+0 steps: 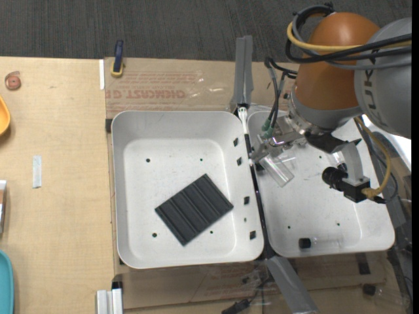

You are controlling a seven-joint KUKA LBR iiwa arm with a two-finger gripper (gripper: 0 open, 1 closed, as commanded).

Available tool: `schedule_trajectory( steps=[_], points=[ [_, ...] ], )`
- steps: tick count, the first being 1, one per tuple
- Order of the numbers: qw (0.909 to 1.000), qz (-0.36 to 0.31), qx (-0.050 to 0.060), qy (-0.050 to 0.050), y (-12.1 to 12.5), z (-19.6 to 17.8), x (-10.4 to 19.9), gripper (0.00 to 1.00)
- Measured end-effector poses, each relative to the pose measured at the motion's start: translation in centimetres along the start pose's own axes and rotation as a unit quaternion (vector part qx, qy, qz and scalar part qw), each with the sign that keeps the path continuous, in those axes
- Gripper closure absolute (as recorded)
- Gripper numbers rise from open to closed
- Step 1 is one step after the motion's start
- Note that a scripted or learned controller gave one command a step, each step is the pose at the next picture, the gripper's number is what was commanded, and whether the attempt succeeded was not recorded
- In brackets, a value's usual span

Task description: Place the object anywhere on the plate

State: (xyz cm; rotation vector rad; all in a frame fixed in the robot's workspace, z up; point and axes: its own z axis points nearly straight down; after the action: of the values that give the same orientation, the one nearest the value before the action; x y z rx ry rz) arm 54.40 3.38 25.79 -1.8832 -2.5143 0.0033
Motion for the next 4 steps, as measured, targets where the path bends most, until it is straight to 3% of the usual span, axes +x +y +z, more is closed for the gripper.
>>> schedule_trajectory(
  steps=[1,2,3,4],
  points=[
    [0.9990,-0.045,0.002,0.000,-3.1,5.7,8.7,1.00],
    [0.9805,-0.196,-0.001,0.000,-4.3,1.3,8.6,1.00],
    [0.9567,-0.291,0.000,0.000,-2.7,-6.7,14.1,1.00],
    [0.9354,-0.354,-0.001,-0.001,3.1,-7.9,17.2,1.00]
  ],
)
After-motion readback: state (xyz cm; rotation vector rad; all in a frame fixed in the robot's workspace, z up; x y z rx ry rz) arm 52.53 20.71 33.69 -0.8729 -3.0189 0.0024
